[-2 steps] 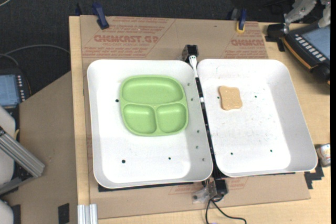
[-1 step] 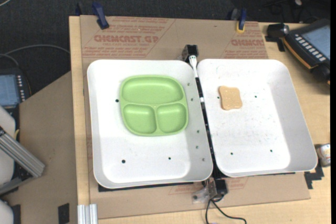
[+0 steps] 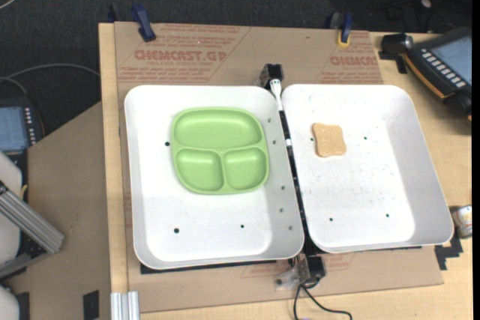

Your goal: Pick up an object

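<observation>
- In the right-hand shallow white bin (image 3: 397,221), a flat tan square piece like a slice of toast (image 3: 328,139) lies in the upper left part, near the wall that meets the other bin but not touching it.
- Bare white floor lies open on every side of the slice, with most of the room toward the bin's right and near edges.
- The left-hand shallow white bin (image 3: 150,236) holds a light green plastic plate with three compartments (image 3: 220,150), set in its upper middle and clear of the walls; the near half of this bin is bare.
- The two bins touch along their inner rims, which form a raised ridge between slice and plate.
- Both bins rest on a brown board with red lettering (image 3: 180,49), held at its far edge by a blue clamp (image 3: 142,22) and a yellow clamp (image 3: 345,30).
- A black handheld screen unit (image 3: 442,64) lies beyond the right bin's far right corner.
- The slice is pale brown with rounded corners, lying flat.
</observation>
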Available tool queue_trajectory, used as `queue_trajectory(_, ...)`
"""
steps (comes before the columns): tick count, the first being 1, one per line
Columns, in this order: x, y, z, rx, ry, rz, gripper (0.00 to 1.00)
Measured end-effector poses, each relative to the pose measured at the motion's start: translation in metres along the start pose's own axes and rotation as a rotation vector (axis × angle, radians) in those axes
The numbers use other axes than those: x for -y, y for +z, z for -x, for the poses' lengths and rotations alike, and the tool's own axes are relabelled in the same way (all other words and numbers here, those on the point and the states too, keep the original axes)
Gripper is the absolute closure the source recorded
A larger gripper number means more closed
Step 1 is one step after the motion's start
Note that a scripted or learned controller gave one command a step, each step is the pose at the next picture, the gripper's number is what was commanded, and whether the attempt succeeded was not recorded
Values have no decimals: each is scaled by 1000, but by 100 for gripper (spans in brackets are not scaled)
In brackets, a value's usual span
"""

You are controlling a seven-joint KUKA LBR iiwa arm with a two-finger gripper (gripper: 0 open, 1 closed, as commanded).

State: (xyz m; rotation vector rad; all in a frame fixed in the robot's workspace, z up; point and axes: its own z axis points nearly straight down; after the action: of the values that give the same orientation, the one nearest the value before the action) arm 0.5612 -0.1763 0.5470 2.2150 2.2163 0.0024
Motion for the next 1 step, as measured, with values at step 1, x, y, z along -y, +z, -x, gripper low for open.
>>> queue_trajectory(1,70,97,-33,-9,0,-19,100)
